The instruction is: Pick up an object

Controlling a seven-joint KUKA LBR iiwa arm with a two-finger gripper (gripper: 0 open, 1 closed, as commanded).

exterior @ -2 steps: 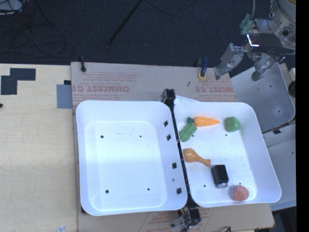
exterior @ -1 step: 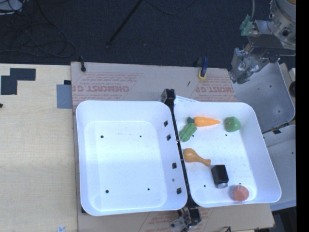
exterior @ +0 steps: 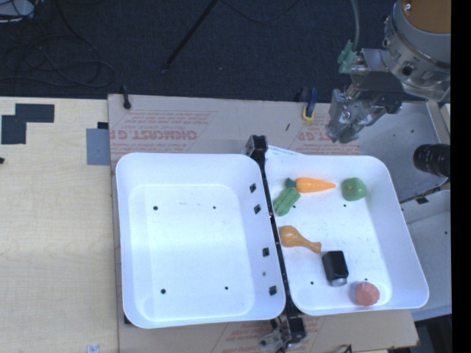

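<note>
1. Object to be picked: none is singled out; five candidates lie in the right bin [exterior: 397, 219], in the lower right of the frame. They are an orange carrot [exterior: 315, 185], a green pod-shaped piece [exterior: 286, 201] just left of it, a round green item [exterior: 354, 189] to its right, a tan pear-shaped piece [exterior: 298, 239] near the centre, and a black block [exterior: 335, 267] with a pink ball [exterior: 366, 293] beside it near the bottom edge.
2. Gripper [exterior: 344, 129]: positioned in the upper right of the frame, above the cardboard behind the right bin's upper rim and well apart from every object. Whether the jaws are spread or pressed together cannot be told; nothing is seen between them.
3. Progress: judged from this arrangement, the pick has not begun. All five objects rest on the bin floor; approach, descent, closing and lifting remain.
4. Left bin [exterior: 140, 197]: centre-left of the frame, adjoining the right bin along a black divider [exterior: 268, 226].
5. Writing: red print on the cardboard sheet [exterior: 176, 116] under the bins, seen upside down, appears to read "CHEMCRAFT" or similar; the reading is uncertain. No other label is legible.
</note>
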